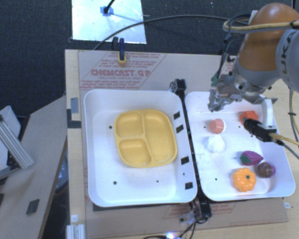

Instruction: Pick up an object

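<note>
The right bin [199, 108] holds several small toy foods: a pink-orange piece [217, 126], a white piece [215, 143], a red-orange piece [248, 116], a purple one [250, 158], a dark maroon one [265, 170] and an orange pumpkin [243, 179]. My gripper [218, 103] hangs over the far part of this bin, just above and behind the pink-orange piece. Nothing shows between its fingers.
A yellow divided plate [143, 137] lies in the left bin [97, 133]. A black clip strip [184, 133] runs along the join between the bins. A black cable and a white fitting [266, 116] trail off the wrist over the right bin's far right side.
</note>
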Controlling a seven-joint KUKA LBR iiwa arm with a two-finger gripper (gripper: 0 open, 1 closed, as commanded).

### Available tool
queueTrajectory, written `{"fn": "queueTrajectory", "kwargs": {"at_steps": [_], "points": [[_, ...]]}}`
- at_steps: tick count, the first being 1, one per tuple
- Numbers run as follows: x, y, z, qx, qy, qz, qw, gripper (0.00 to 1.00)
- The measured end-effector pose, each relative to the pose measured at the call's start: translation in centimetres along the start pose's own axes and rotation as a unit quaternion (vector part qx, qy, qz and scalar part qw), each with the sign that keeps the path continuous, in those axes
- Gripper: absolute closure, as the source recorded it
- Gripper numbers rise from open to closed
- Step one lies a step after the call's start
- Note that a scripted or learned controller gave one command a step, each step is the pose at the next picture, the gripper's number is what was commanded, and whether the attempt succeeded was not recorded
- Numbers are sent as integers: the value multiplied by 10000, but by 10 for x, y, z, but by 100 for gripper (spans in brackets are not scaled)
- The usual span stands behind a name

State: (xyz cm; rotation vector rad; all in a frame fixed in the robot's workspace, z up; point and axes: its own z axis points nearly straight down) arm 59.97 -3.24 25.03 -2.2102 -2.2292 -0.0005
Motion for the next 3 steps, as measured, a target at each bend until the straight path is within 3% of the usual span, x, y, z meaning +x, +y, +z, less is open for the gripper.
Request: {"fn": "queueTrajectory", "kwargs": {"at_steps": [2, 3], "points": [[85, -42, 1, -4, 0, -3, 10000, 100], [126, -68, 27, 7, 0, 0, 10000, 100]]}}
